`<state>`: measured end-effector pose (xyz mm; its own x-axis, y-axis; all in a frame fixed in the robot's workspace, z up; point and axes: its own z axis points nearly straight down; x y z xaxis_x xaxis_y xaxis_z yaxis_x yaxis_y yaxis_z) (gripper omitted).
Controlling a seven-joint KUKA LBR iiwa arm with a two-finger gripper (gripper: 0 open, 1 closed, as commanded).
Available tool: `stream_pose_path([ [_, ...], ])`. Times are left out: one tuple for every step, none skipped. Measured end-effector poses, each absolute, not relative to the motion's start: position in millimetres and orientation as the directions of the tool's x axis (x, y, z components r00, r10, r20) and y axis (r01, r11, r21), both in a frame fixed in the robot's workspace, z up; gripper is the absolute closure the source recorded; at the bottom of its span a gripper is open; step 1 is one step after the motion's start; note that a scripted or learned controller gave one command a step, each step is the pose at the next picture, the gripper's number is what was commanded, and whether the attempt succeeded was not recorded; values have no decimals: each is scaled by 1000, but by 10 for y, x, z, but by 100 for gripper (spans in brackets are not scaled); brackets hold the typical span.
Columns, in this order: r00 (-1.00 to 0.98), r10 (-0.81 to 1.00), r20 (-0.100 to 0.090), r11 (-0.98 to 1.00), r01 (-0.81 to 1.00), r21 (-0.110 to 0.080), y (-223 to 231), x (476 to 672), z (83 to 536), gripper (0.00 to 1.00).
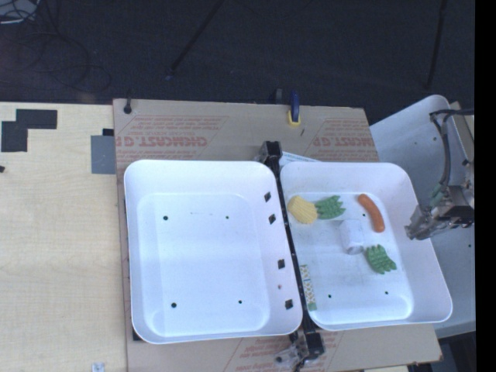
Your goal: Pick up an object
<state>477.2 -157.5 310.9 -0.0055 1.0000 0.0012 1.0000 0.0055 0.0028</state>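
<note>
The right bin [422, 301] holds a yellow corn cob [301, 209] with a green leafy piece [331, 205] beside it. An orange sausage-shaped object [371, 211] lies toward the far right of that bin. A small white cylinder [353, 235] sits near the middle, and a green ridged piece [380, 259] lies just right of and below it. My gripper [425, 225] hangs over the right rim of the right bin, to the right of the orange object and apart from all the objects. Nothing is visible in it.
The left bin [147, 246] stands beside the right one, with black clips [280, 263] along the shared divider. Both rest on a cardboard sheet [194, 134] on the wooden bench. A grey panel [411, 134] lies at the far right under the arm.
</note>
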Motion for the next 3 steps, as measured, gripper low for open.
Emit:
stream_pose_path([
  [-4,1000,0,4,1000,1,-1364,5029,3372,100],
  [8,1000,0,-8,1000,-9,-2177,4727,2698,100],
  [-8,1000,1,8,1000,4,-1474,4771,3298,100],
])
